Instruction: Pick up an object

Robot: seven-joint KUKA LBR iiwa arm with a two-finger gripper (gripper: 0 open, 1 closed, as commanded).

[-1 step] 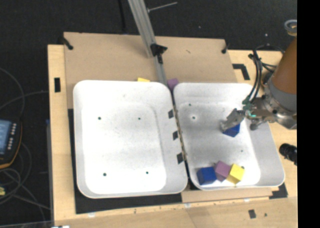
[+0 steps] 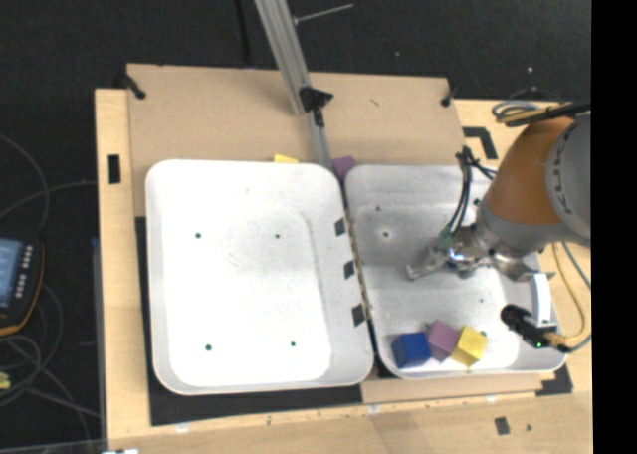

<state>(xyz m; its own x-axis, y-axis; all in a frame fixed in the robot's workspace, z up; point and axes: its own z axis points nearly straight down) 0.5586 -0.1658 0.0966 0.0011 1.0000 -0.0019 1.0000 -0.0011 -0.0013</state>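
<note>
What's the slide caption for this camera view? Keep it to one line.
Gripper low over the right bin, above blue, purple and yellow blocks.

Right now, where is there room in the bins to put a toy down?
The left bin has bare white floor from wall to wall. In the right bin, the far-left part, between the divider and the hand, is free. The near edge is crowded: a blue block, purple block and yellow block sit together.

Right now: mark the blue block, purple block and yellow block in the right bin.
blue block (image 2: 410, 348), camera view, middle of its top face.
purple block (image 2: 443, 335), camera view, centre of its visible top.
yellow block (image 2: 470, 344), camera view, middle of its top face.
</note>
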